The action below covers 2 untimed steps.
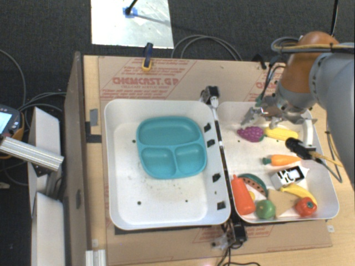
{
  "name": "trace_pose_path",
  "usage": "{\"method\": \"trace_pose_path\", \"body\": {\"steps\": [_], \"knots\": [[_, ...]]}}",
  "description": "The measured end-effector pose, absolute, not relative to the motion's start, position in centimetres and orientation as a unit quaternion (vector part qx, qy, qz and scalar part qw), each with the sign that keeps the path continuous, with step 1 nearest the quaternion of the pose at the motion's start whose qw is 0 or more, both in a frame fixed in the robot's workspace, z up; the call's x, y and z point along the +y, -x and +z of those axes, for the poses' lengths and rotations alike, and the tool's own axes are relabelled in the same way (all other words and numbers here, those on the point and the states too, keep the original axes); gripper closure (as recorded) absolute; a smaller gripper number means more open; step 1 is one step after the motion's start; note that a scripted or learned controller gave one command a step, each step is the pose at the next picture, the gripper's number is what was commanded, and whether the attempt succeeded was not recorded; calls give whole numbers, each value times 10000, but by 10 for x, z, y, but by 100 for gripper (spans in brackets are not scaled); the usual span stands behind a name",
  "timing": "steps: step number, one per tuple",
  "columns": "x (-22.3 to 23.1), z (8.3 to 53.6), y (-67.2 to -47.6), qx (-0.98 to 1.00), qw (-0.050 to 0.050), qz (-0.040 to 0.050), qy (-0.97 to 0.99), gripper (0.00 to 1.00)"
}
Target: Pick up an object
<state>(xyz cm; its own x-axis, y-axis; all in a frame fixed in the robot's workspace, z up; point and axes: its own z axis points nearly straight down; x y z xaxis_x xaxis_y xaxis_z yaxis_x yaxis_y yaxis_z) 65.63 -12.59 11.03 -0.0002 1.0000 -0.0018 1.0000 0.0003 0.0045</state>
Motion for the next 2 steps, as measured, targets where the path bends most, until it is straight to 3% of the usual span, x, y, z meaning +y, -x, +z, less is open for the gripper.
{"method": "trace_pose_path", "body": {"steps": [1,2], "knots": [[-106,83,-630,7075,-8,-3,-7067,0],[-107,96,-633,7075,19,19,-7067,100]]}}
